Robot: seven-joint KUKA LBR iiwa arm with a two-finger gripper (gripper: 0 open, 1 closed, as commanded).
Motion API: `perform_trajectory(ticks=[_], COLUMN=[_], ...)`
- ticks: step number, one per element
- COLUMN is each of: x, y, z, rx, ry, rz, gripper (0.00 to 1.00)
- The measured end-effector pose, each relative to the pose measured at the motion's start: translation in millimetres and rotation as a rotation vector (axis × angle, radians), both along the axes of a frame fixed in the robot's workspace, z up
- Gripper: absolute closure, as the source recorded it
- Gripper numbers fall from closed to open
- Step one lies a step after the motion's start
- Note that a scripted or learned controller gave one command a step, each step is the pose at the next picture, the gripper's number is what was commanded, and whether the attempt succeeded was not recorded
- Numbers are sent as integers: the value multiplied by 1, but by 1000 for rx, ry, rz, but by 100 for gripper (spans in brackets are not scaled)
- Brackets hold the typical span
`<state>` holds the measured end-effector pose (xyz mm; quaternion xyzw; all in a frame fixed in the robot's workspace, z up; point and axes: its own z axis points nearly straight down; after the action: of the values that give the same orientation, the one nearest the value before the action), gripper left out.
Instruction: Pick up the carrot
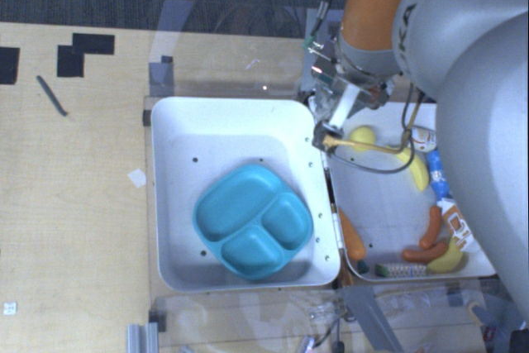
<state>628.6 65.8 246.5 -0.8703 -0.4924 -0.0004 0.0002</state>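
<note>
Your orange tapered carrot (352,236) lies along the left wall of the right white bin (388,202), near its front corner, untouched. Just beside it sit an orange-red sausage (427,240) and a yellow banana (447,259). The gripper (331,121) hangs well apart, over the bin's back-left corner. The left white bin (173,178) holds a blue 3-compartment plastic plate (253,221).
</note>
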Motion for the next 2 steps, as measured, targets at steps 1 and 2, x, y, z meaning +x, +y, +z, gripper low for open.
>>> perform_trajectory(ticks=[1,2], x=[-30,15], y=[15,-4], z=[123,45], rx=[0,0], ry=[-5,-1], rz=[181,-135], gripper=[100,100])
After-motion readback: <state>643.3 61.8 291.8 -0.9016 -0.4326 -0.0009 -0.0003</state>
